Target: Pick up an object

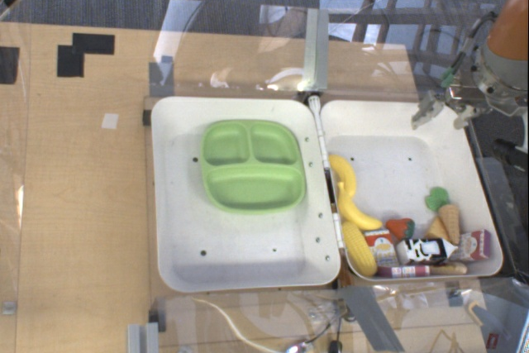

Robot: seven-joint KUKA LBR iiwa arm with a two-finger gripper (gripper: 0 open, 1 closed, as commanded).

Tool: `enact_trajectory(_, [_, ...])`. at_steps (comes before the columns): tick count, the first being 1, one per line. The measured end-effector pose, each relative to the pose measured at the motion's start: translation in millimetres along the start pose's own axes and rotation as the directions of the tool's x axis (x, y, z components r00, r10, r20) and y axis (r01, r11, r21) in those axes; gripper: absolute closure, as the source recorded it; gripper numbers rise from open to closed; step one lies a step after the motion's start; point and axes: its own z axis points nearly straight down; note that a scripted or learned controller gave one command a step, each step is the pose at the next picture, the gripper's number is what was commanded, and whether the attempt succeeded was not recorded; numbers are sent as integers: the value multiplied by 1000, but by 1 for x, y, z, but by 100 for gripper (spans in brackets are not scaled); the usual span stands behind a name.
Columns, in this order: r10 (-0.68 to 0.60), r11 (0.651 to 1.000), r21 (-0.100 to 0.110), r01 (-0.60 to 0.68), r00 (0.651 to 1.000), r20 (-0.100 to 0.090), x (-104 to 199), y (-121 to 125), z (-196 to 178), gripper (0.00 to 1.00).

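My gripper (443, 113) hangs over the back right corner of the right bin (397, 157), its two fingers spread apart with nothing between them. Toy food lies along the bin's left and front sides: a yellow banana (347, 193), a corn cob (357, 247), a red strawberry-like piece (399, 228), a green-topped piece (437, 197), an ice cream cone (450, 221), a black-and-white carton (424, 250) and a pink box (475, 244). All of them lie well in front of the gripper.
The left bin (178, 256) holds a green divided plate (251, 165). A metal divider (324, 178) separates the bins. Clear panels stand behind them. Tan bench surface stretches to the left.
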Motion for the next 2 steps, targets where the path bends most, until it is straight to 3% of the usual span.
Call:
enact_trajectory(1, [-6, 1000, -7, 6, 1000, 1, 1, 2, -13, 100])
enact_trajectory(2, [-6, 1000, -7, 6, 1000, 2, 1, 2, -13, 0])
